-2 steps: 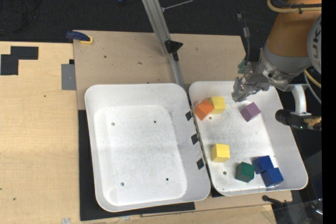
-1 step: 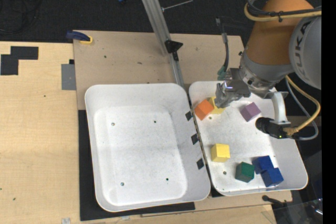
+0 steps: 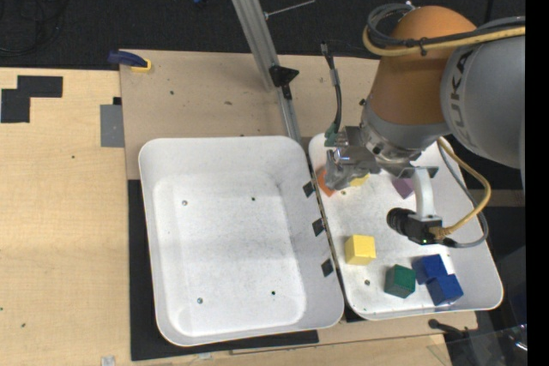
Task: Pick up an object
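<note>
My gripper [image 3: 340, 176] hangs low over the back left corner of the right bin [image 3: 480, 291], beneath the arm's orange band. An orange object [image 3: 323, 178] peeks out just left of it, and a small yellow piece [image 3: 358, 180] shows at its right side. A purple block [image 3: 402, 185] lies partly hidden under the wrist. Nearer the front of the same bin sit a yellow cube [image 3: 360, 249], a green block [image 3: 399, 280] and a blue block [image 3: 437, 277]. The metal gripper body hides whether anything is held.
The left bin [image 3: 171, 159] lies beside the right one, with black clips along the shared rim. A slanted aluminium rail [image 3: 253, 21] rises behind the bins. A black cable and connector [image 3: 412, 225] trail from the wrist over the right bin.
</note>
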Available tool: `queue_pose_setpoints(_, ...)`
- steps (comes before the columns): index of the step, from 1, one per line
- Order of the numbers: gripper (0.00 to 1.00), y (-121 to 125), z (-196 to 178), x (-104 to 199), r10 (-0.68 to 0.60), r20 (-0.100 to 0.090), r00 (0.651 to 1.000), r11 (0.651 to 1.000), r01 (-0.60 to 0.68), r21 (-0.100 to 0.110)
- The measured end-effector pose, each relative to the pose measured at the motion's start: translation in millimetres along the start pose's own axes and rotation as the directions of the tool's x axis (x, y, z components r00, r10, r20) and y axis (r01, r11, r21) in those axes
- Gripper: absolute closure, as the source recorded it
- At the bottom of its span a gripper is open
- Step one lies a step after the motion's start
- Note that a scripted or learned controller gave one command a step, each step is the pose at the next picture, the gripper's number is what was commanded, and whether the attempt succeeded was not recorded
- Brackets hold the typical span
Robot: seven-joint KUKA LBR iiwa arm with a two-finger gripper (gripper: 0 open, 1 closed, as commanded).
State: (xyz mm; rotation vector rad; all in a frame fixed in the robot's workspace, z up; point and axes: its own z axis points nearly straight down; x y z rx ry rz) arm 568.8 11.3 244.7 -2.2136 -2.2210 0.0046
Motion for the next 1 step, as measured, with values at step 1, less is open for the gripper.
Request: queue_pose_setpoints(1, 1.0, -12.1, -1.7, 47.2, 0.0, 0.0, 1.0, 1.0, 0.0, -0.001)
